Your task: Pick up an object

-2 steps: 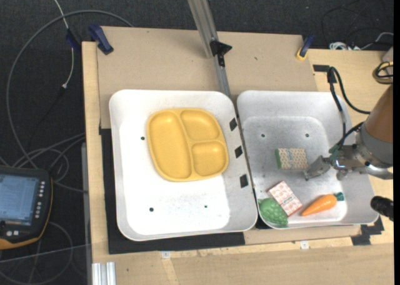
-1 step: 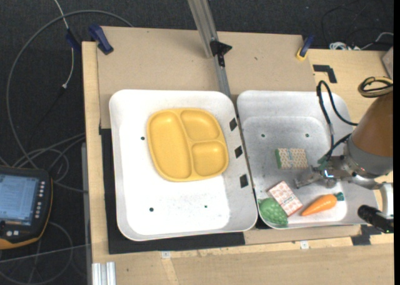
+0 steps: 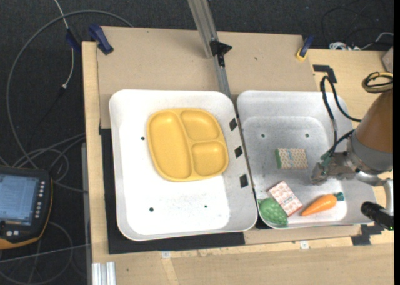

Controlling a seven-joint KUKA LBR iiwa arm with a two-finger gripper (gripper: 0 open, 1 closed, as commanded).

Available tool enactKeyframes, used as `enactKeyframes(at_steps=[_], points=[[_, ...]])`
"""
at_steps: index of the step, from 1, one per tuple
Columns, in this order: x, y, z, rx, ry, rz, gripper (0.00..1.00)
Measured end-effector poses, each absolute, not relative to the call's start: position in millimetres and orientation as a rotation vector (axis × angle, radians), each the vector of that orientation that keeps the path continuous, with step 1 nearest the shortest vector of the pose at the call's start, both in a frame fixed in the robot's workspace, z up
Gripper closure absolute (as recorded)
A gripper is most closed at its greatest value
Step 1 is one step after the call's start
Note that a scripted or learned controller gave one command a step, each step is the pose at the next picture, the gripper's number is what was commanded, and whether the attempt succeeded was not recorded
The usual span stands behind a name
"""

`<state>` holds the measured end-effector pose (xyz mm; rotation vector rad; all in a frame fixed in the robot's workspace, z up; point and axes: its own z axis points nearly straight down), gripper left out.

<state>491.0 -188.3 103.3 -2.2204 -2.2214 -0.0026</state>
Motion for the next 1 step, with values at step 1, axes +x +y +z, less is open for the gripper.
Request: enactKeyframes(at_steps=[1], points=[[488.1,-189.5,166.0,-2.225,-2.227,-0.005,1.00]])
